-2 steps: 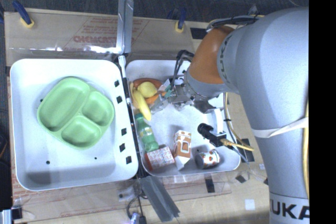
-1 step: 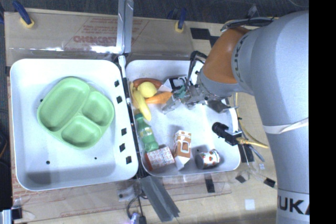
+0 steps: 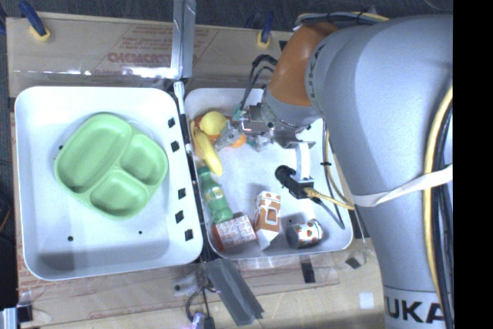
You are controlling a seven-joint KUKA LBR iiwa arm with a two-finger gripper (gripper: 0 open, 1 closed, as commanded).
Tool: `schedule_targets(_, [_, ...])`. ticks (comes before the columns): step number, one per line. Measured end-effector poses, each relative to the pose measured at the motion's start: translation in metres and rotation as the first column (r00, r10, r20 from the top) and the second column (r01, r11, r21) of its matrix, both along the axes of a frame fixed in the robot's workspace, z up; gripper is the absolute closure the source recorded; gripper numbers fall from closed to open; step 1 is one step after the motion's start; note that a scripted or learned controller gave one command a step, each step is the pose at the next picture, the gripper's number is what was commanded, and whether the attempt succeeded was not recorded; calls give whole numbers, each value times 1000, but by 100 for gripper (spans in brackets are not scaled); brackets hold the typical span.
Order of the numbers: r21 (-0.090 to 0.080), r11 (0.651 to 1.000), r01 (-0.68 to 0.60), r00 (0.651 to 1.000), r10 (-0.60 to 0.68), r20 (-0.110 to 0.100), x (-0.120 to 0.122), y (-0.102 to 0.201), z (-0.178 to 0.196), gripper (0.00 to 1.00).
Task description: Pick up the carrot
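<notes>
A small orange piece, the carrot (image 3: 239,140), lies in the upper part of the right bin (image 3: 248,185), just right of a yellow lemon (image 3: 212,122). My gripper (image 3: 248,127) is low over the bin and directly above the carrot, whose greater part it hides. The grey arm with its orange band (image 3: 296,73) reaches in from the right and covers the bin's right side. Whether the carrot sits between the fingers is not visible.
In the right bin a banana (image 3: 206,152) and a green bottle (image 3: 216,196) line the left wall. A red box (image 3: 235,231), a white-orange carton (image 3: 267,216) and a can (image 3: 306,233) crowd the front. The left bin (image 3: 46,243) holds a green divided plate (image 3: 112,163).
</notes>
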State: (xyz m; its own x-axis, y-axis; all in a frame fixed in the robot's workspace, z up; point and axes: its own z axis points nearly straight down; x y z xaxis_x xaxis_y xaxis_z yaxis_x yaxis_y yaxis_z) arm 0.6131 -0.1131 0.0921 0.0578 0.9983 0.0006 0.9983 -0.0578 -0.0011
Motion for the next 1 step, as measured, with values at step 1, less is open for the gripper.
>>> schedule_targets(1, [0, 987, 159, 987, -159, 0, 12, -44, 91, 0])
